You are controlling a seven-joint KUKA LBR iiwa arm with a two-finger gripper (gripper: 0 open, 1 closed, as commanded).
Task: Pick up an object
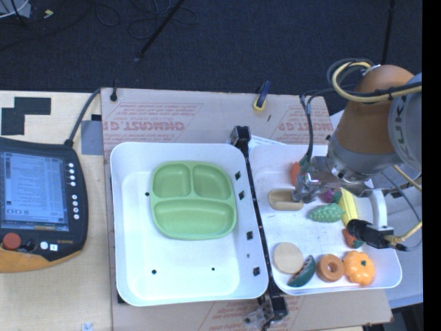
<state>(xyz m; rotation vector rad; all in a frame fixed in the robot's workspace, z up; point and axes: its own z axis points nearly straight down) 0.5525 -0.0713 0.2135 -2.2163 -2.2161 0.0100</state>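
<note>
Jaws (301,193) low in right white bin (393,276), over tan oval plastic piece (281,199); grip state: cannot tell. Green divided plate (193,201) in left white bin (131,254), 9 o'clock.

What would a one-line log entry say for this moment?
arm: over right bin | hand: low beside tan piece | green plate: left bin | pickup: not seen
</note>
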